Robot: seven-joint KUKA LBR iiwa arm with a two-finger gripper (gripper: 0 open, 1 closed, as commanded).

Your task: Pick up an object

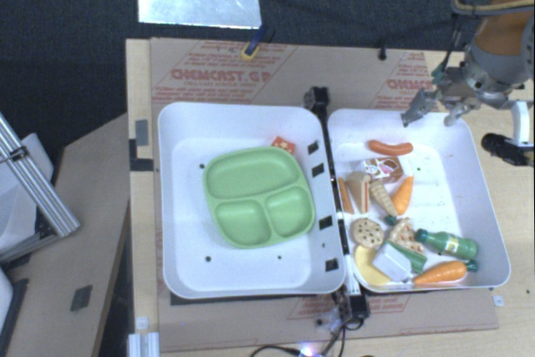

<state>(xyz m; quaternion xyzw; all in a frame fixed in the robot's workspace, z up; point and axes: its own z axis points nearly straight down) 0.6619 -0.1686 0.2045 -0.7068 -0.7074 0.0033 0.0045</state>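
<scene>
Hovering my gripper point(436, 108) open and empty above the right bin's point(476, 171) far edge, I judge the sausage point(390, 147) just below, apart from the pile, the easiest pick.

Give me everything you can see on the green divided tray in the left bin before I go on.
The green divided tray lies flat in the left bin, turned somewhat askew to the bin's walls. It looks like pale green moulded plastic, a rounded rectangle with three compartments: one long one along the far side and two smaller ones along the near side. All three look bare. A small red and orange block sits right at its far right corner; whether they touch I cannot tell. The gripper hangs over the right bin's far edge, well away from it.
</scene>
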